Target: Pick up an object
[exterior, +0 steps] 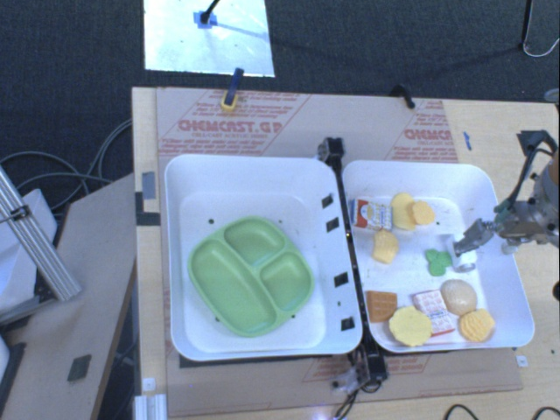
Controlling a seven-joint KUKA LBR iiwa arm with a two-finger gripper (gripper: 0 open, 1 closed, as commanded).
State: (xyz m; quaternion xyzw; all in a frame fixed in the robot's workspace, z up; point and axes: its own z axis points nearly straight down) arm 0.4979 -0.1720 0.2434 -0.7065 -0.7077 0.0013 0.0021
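The gripper (462, 254) reaches in from 3 o'clock and sits low inside the right bin (499, 191), near the bin's centre. Finger spacing cannot be determined at this resolution, and no object is visibly held between the fingers.

Objects around the gripper, by clock direction from the gripper tip:
- 9 o'clock, just beside the tip: a small green piece (437, 262). Contact with the tip cannot be confirmed.
- 6 o'clock, near: a beige rounded piece (458, 297).
- 5 o'clock: a ridged yellow piece (477, 325) at the bin's lower corner.
- 7 o'clock: a red-and-white packet (432, 309), a yellow disc (409, 326) touching its left edge, and a tan square cracker (381, 305) farther left.
- 9 to 10 o'clock: a yellow wedge (385, 247).
- 10 to 11 o'clock: a red-and-white carton (372, 213), a pale yellow piece (402, 210) and an orange-yellow piece (423, 212), side by side.

The left bin (201, 182) lies at 9 o'clock, well apart. It holds a green three-compartment plate (251, 275).
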